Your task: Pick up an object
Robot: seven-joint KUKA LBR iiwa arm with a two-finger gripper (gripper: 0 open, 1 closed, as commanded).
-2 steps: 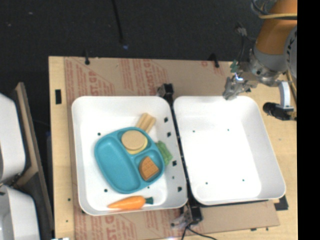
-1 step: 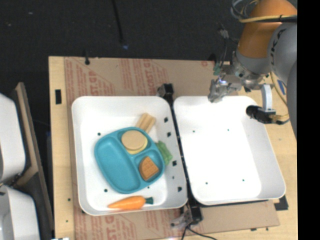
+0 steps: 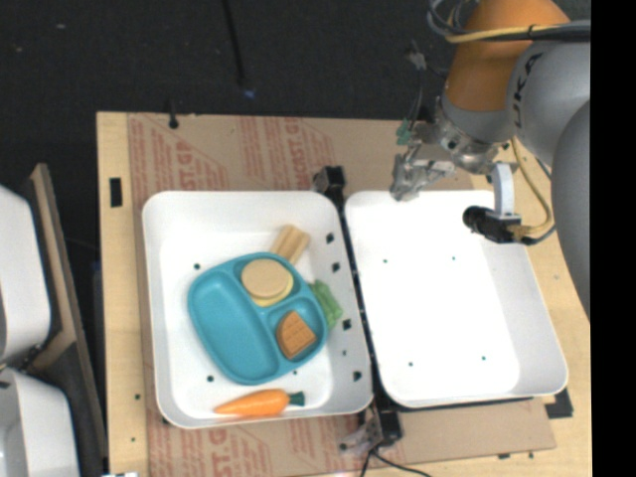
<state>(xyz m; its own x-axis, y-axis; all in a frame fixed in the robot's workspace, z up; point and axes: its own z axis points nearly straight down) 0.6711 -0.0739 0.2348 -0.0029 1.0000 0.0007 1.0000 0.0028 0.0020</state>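
Cardboard sheeting (image 3: 229,147) printed with red lettering covers the bench top and carries both bins. Reaching in from three o'clock, the grey arm (image 3: 561,97) shows its orange band (image 3: 492,53) above the wrist. The right white bin (image 3: 447,316) and the left white bin (image 3: 159,266) sit side by side, with their inner walls touching.

Every loose thing lies in the left bin. A blue divided tray (image 3: 224,331) sits at its middle, turned at a slant. The gripper (image 3: 405,185) hangs over the right bin's eleven o'clock corner, well apart from the toys and with nothing seen in its grasp. Whether the claw is spread or pressed together, I cannot tell.

An orange toy carrot (image 3: 253,402) lies flat at six o'clock in the left bin, just beside the tray's lower edge, its green tip pointing to three o'clock. A round tan biscuit (image 3: 267,279) rests in the tray's one o'clock compartment. A brown toast slice (image 3: 297,334) fills the compartment at four o'clock. A pale wooden block (image 3: 291,241) lies outside the tray at one o'clock, touching its rim. A small green piece (image 3: 328,304) sits at the tray's three o'clock side, by the bin wall.
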